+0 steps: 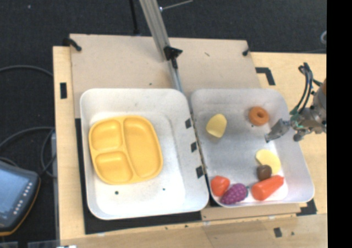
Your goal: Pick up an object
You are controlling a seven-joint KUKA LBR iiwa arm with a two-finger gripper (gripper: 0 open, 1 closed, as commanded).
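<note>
Right now I see two shallow white bins side by side on the pale wooden bench (pixel 220 62). On my screen the left-hand white bin (pixel 176 186) holds a single yellow plastic tray with three compartments (pixel 125 148), lying flat towards that bin's left half, and I can see nothing resting in its compartments. The right-hand white bin (pixel 236 104) holds the loose pieces I could pick. A pale yellow rounded block (pixel 216 125) sits alone in the upper left part of that bin. A small orange ring like a doughnut (pixel 258 115) lies near the upper right, well apart from the block. Lower on the right, a pale yellow wedge-like piece (pixel 268 158) touches a small dark brown rounded piece (pixel 264 172) just below it. Along the bottom edge I count three more: a red-orange rounded piece (pixel 219 185) at the left, a purple knobbly bunch like grapes (pixel 236 193) just beside it, and an orange-red carrot-shaped piece (pixel 267 187) lying tilted at the right, close under the brown one. The grey two-finger gripper (pixel 280 129) reaches in over the bin's right rim, between the orange ring and the yellow wedge and apart from both. I cannot tell how wide it stands, and I see nothing held in it.
</note>
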